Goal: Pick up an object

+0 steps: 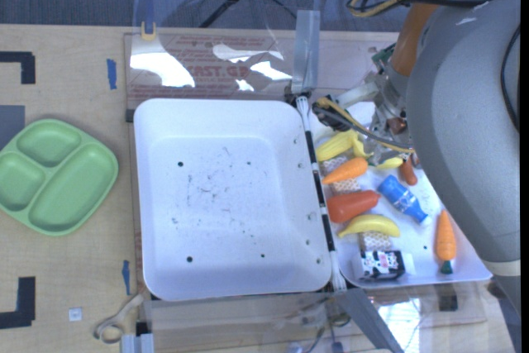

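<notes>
Wooden bench (pixel 66 62), two white bins. Gripper (pixel 382 136) low over right bin (pixel 471 267), just above yellow banana (pixel 337 146); grip state: cannot tell. Toys crowded beside banana: risk of nudging carrot (pixel 345 170), missed grasp.

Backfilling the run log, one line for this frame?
stage: reaching | arm: over right bin | gripper: low at the bin's far end, near upper banana | grasp: none seen | left bin: scuffed
</notes>
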Robot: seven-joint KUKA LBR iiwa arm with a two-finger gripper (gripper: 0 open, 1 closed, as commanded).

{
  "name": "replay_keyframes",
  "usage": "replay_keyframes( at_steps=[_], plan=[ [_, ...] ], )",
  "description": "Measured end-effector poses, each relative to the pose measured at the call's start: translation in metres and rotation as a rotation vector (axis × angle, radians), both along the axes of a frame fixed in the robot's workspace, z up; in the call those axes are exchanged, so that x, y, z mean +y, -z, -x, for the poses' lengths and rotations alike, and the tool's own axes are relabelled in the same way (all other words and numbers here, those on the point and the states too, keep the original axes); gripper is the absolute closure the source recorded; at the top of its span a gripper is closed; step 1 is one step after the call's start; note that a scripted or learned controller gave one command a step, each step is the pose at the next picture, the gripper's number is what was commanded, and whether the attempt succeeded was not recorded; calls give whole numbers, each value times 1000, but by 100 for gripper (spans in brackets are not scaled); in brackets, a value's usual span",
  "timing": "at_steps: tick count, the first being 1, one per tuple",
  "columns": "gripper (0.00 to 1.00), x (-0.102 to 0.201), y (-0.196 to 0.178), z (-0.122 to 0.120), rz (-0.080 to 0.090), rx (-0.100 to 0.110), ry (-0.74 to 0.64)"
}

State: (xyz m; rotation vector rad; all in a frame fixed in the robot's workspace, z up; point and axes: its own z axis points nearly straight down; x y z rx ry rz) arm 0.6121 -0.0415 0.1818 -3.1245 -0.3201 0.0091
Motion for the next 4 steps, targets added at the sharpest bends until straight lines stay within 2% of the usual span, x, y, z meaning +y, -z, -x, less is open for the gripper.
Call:
replay_keyframes(
  at_steps=[3, 4],
  plan=[
    [100, 3, -21, -3, 1, 14, -12],
    [100, 67, -46, -42, 0, -2, -195]
  ],
)
